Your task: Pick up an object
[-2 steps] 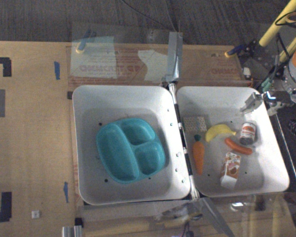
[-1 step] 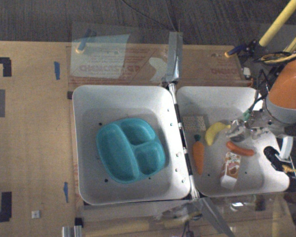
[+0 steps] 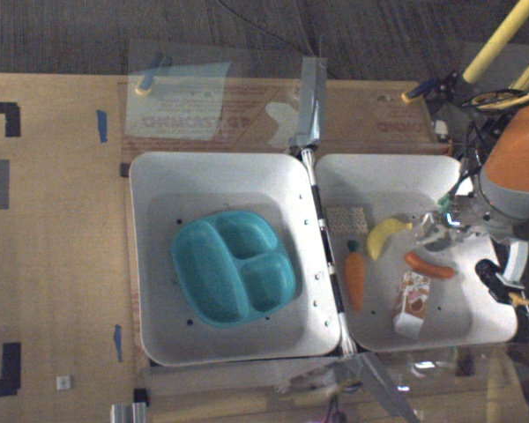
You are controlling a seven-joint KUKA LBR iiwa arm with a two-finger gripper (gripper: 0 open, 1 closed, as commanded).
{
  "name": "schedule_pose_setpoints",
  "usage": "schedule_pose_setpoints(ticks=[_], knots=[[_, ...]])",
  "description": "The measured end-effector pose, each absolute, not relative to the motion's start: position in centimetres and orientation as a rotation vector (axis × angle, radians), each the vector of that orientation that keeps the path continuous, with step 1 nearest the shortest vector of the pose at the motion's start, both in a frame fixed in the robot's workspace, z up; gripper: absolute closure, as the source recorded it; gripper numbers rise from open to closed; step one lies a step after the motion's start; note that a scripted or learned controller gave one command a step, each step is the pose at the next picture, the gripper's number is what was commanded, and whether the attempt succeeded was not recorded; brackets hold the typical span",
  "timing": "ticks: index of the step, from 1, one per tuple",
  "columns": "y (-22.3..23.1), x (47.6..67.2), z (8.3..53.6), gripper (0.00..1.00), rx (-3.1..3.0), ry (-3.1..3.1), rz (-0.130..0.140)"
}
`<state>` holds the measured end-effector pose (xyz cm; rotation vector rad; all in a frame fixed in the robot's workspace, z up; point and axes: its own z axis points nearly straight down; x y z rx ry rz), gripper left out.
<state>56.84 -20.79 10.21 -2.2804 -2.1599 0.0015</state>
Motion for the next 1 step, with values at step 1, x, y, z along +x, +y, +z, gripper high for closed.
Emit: schedule_pose_setpoints(ticks=[1], knots=[[-16.61,62.23,18.03,1.00,-2.362,-2.072,0.003]])
